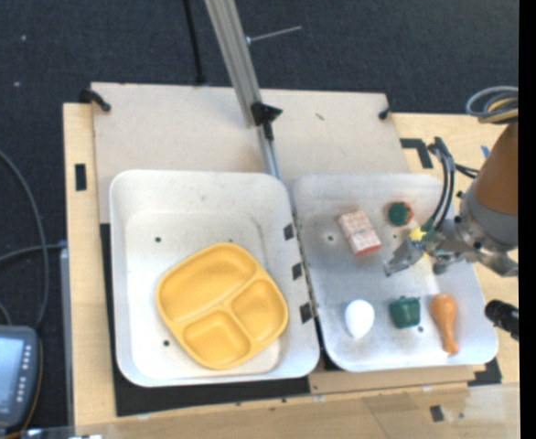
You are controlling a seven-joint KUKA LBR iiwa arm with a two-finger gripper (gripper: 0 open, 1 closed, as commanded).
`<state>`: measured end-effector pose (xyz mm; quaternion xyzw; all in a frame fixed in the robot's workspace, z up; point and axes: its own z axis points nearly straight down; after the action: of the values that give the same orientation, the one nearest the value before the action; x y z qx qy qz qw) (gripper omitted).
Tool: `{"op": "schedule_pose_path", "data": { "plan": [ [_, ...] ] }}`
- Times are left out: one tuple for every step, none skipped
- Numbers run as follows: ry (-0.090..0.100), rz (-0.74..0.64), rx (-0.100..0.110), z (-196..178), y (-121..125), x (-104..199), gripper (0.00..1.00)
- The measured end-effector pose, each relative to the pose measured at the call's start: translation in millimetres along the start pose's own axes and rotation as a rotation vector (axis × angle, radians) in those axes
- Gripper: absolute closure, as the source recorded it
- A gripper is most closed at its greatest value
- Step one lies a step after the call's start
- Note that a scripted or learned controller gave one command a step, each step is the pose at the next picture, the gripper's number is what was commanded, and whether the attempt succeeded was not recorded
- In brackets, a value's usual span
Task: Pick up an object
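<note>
Reaching in from the right edge of the bench [80,245], the grey arm [498,190] with its orange band hung over the right bin [327,199], well inside that bin's right half. Its gripper [412,252] sat low over the middle of the bin floor, and whether it was spread or pressed together could not be told, since the metal parts blurred into one another. Nothing showed between them, so no object was seen held.

Largest of the loose things was a yellow divided plate [220,305], lying flat in the left bin [131,199], toward that bin's front edge and well apart from the gripper. In the right bin, an orange carrot-shaped toy [445,320] lay near the front right corner, just below and to the right of the gripper. A pink and white box [359,231] lay toward the bin's back edge, near the gripper's left side but not touching it. A white egg [359,317] rested near the front edge, left of centre, apart from the gripper. A dark green cup-shaped toy [405,312] stood between the egg and the carrot, just in front of the gripper. A small green ball [398,213] lay near the back right of the bin, just behind the gripper. A tiny yellow piece [417,234] showed close against the gripper's upper part; whether it belonged to the gripper or was a separate object could not be told.
</note>
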<state>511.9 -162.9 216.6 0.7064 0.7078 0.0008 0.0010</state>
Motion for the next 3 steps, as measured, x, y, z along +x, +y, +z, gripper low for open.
{"op": "schedule_pose_path", "data": {
  "plan": [
    [0.0,0.001,0.0,0,0,0,0.0],
    [-0.001,0.003,0.005,44,-6,-1,0.0],
    [0.0,0.004,0.006,96,-10,9,0.0]
  ]
}}
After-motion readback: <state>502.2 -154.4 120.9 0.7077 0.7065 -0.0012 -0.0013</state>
